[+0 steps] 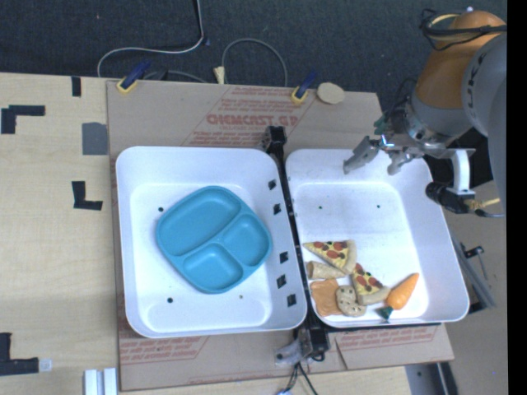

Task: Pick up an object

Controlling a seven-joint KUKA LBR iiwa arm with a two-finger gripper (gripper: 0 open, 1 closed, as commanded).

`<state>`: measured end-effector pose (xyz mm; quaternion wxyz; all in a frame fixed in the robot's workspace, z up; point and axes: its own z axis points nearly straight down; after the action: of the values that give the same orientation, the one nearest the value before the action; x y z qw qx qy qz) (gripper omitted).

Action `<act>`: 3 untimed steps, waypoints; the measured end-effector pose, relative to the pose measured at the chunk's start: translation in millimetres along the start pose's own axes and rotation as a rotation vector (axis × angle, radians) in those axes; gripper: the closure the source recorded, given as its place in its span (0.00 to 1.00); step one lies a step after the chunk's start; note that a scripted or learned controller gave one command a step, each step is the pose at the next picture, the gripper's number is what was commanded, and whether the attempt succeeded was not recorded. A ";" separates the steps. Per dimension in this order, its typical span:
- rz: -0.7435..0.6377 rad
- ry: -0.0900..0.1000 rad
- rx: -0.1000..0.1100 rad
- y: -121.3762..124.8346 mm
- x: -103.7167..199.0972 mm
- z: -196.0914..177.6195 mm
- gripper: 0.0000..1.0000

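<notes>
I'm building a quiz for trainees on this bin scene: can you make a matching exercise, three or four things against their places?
Things:
1. blue tray
2. toy carrot
3. pizza slice
4. end effector

Places:
A. above the right bin's far edge
B. left bin
C. right bin, near right corner
D. right bin, by the divider between the bins

Pairs: 1-B, 2-C, 3-D, 4-A

A brown cardboard sheet (247,118) with red print lies under both bins; clamps (yellow (129,81), blue (305,83)) grip its upper edge, beside a tan disc (331,93).
</notes>
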<state>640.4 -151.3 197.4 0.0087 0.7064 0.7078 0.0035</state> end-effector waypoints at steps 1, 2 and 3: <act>0.001 0.011 0.028 -106.9 53.2 28.0 0.00; 0.001 0.004 0.014 -109.0 58.4 112.9 0.00; 0.001 0.005 0.013 -45.7 21.3 104.6 0.00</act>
<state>596.5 -130.9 91.9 0.0025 0.7066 0.7076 0.0006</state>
